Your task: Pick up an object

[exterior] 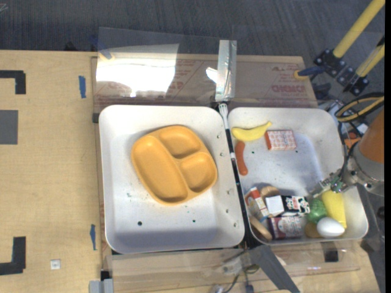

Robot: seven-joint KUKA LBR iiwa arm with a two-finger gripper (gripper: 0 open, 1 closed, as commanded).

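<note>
Objects for picking lie in the right bin, which occupies the right half of the frame. Along its upper edge: a yellow banana, with a pink-and-white box just to its right. Below the banana, close to the bin's left wall, lies a red sausage-shaped item. The lower part of the bin holds a cluster: a group of small packets and cartons, a black-and-white carton, a green item, a yellow corn-like piece and a white egg, all touching or nearly touching one another.

The gripper enters from the right edge of the frame, at the lower right of the right bin. Its tip sits directly above and against the upper end of the yellow corn-like piece, with the green item just to the lower left. The tip is small and partly masked by the wrist; whether the claw is wide or narrow cannot be told, and no item is seen between its parts. The grey arm, with its orange band, rises behind it at the frame's right edge.

The left bin, centre-left in the frame, holds 1 item: an orange 3-compartment plate, lying flat near its middle, well apart from the gripper.
</note>
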